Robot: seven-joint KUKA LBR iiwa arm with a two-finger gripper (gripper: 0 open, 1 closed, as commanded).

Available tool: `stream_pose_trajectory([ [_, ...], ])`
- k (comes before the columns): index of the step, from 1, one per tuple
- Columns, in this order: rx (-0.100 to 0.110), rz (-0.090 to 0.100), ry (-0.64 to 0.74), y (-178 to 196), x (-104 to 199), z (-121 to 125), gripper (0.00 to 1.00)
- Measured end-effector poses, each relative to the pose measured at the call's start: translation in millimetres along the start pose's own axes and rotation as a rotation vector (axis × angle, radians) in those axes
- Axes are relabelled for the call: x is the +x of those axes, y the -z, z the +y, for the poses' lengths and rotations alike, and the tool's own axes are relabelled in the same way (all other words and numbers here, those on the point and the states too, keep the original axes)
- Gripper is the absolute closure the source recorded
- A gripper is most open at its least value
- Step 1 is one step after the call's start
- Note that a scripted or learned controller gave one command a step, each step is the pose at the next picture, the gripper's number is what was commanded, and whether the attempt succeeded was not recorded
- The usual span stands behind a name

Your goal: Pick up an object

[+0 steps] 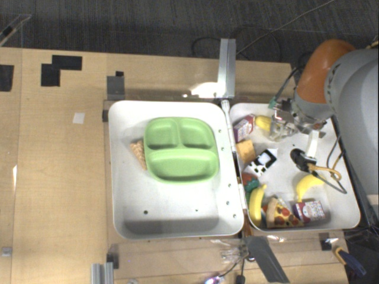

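We see the gripper (283, 125) low in the right bin (349, 218), a yellow item (263, 123) at its nine o'clock, whether the jaws are parted we cannot tell, labels unreadable.

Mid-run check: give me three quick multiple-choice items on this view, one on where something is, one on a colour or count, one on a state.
1. Where is the green divided plate?
A. left bin
B. right bin
C. on the bench

2. How many compartments does the plate have?
A. two
B. three
C. five

3. How does the plate sit?
A. flat, open side up
B. upside down
C. propped on edge

Answers:
1 A, it lies in the left bin, with a tan object at its left edge.
2 B, two small ones above one wide one.
3 A, its hollows face the camera.
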State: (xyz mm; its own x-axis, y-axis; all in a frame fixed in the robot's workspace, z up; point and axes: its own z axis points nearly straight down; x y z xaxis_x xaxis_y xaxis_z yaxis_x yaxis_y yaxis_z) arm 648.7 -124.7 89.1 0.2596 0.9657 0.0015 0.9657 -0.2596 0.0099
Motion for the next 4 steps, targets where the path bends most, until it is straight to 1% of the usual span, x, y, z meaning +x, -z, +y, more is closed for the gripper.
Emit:
stream_pose_trajectory([
  [1, 0.0, -0.002, -0.342, 0, -67, -3, 1.0],
  [2, 0.0, 0.0, -0.976, 0, -32, -18, 1.0],
  [3, 0.0, 0.003, -1.098, 2, 24, -44, 1.0],
  [4, 0.003, -0.003, -1.101, -2, -21, 21, 1.0],
])
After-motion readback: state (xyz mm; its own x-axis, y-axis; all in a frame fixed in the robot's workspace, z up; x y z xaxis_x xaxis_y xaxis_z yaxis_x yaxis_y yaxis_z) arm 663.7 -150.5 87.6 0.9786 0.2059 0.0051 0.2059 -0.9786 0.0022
